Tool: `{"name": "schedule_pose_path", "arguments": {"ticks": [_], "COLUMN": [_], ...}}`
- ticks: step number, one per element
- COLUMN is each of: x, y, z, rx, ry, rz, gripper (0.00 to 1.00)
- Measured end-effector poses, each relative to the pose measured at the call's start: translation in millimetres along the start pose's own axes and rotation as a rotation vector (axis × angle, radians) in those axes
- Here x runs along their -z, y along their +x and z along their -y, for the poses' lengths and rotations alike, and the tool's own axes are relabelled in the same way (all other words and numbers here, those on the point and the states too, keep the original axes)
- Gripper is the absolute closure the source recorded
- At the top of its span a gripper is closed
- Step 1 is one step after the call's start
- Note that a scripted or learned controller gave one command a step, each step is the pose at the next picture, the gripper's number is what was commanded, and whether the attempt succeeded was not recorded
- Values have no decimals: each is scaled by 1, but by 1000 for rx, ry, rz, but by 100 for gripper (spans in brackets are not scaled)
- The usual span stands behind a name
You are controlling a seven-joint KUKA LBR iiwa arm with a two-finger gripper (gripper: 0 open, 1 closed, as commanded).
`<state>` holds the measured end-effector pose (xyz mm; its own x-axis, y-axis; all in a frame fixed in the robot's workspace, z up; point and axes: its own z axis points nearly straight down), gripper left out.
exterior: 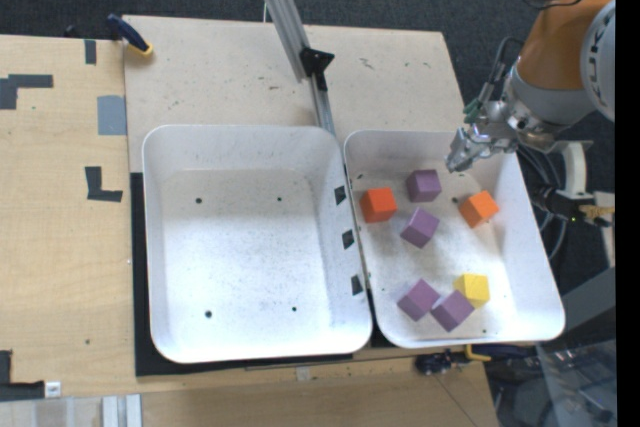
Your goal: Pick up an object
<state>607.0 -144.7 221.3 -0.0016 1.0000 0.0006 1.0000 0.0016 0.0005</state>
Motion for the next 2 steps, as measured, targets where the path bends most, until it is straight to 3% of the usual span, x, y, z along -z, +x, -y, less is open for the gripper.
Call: {"name": "schedule_pose_path", "arguments": {"ticks": [2], "x": [4], "y": [104], "z": [-19], "rx": [5], "ry": [1], "rz": [-1], "gripper": [100]}}
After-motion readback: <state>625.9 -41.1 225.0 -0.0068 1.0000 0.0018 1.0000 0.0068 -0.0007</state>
